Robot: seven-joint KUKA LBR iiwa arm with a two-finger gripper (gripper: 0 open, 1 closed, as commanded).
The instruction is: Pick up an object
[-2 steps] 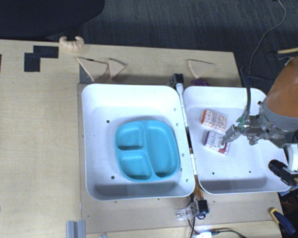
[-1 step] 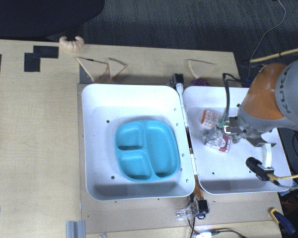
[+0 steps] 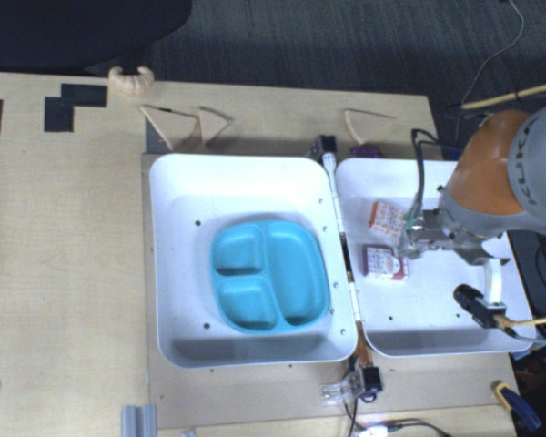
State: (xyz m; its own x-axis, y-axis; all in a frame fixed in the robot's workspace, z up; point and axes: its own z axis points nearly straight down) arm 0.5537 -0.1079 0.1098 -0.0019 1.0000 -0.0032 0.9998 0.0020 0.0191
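Your end effector [image 3: 408, 241], open or closed you cannot tell, hangs in the right shallow white bin [image 3: 437, 321], a small red-and-white packet [image 3: 379, 262] just beside it toward the bin's left wall.

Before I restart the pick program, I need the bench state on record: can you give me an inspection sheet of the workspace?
Surface: pale wooden bench bearing a left bin and a right bin, both white, side by side.
Job's things: blue three-compartment plate in the left bin; upper packet and lower packet, red and white, in the right bin.
Clutter: small purple thing behind the right bin's far rim.
Grippers: gripper over the right bin, beside both packets; no hold visible.
Cables: black cable across the floor, upper right; wires at the bench's near edge.
Surroundings: dark carpet.
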